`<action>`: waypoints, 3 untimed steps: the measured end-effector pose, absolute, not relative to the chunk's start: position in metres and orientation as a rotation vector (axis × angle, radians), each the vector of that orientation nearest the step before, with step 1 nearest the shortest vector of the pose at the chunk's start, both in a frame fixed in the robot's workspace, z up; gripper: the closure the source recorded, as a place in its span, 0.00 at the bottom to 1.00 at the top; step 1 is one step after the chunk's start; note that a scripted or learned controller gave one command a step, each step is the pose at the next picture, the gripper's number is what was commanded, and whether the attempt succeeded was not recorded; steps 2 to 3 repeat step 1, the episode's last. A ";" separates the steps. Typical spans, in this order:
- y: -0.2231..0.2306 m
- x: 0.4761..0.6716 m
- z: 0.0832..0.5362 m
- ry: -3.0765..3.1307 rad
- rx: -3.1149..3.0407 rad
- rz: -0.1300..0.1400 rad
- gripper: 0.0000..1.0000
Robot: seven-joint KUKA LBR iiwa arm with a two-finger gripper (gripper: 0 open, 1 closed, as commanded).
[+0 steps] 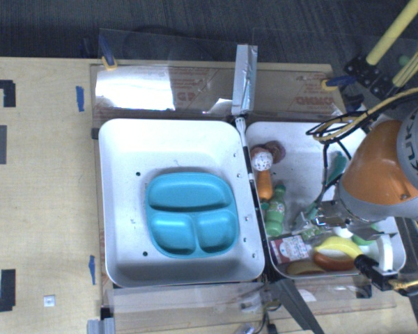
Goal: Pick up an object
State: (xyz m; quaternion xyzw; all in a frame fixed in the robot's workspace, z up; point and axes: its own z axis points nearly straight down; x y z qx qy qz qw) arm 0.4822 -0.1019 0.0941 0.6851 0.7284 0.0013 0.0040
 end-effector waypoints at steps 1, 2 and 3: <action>-0.096 0.483 0.154 2.092 2.350 -0.007 1.00; -0.096 0.483 0.154 2.092 2.350 -0.007 1.00; -0.096 0.483 0.154 2.092 2.350 -0.007 1.00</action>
